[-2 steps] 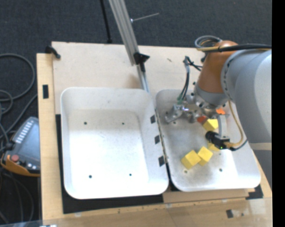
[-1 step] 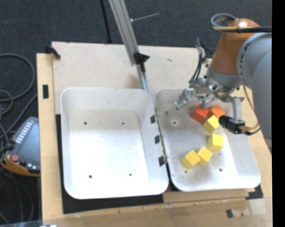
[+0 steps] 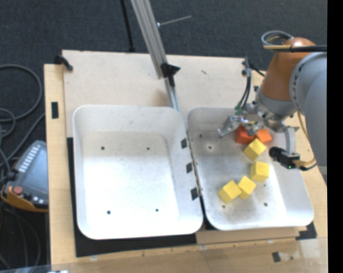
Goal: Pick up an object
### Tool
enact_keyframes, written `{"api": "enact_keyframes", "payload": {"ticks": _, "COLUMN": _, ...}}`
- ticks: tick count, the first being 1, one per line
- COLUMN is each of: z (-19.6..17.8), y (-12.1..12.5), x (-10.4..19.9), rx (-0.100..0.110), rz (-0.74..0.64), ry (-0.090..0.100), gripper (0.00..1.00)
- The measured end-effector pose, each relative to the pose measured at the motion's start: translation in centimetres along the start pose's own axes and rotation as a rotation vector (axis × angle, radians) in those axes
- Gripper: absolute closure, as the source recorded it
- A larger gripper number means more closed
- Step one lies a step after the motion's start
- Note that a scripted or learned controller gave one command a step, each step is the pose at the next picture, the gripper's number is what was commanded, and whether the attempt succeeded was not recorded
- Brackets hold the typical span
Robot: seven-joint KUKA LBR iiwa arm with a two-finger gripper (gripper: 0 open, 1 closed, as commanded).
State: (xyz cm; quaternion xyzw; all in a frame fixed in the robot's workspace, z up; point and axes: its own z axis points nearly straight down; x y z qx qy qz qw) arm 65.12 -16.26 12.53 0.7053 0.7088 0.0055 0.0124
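Observation:
Several yellow cubes lie in the right bin (image 3: 285, 209): one (image 3: 255, 150) near its upper middle, one (image 3: 260, 170) below that, and two (image 3: 247, 185) (image 3: 229, 191) side by side lower down. Two orange blocks (image 3: 243, 134) (image 3: 264, 136) sit at the bin's upper right. My gripper (image 3: 242, 125) hangs low over the upper part of this bin, right above the left orange block and partly covering it. The wrist hides what is under it.
The left bin (image 3: 80, 152) stands beside the right one, their rims meeting at mid-bench. A slanted aluminium post (image 3: 151, 33) rises behind the bins. Cables and a pendant (image 3: 26, 175) lie on the floor at left.

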Motion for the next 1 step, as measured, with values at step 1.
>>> {"api": "enact_keyframes", "payload": {"ticks": 1, "z": -1.92, "y": -0.37, "x": -3.05, "rx": 0.02, "rz": 0.006, "ry": 0.007, "gripper": 0.0}}
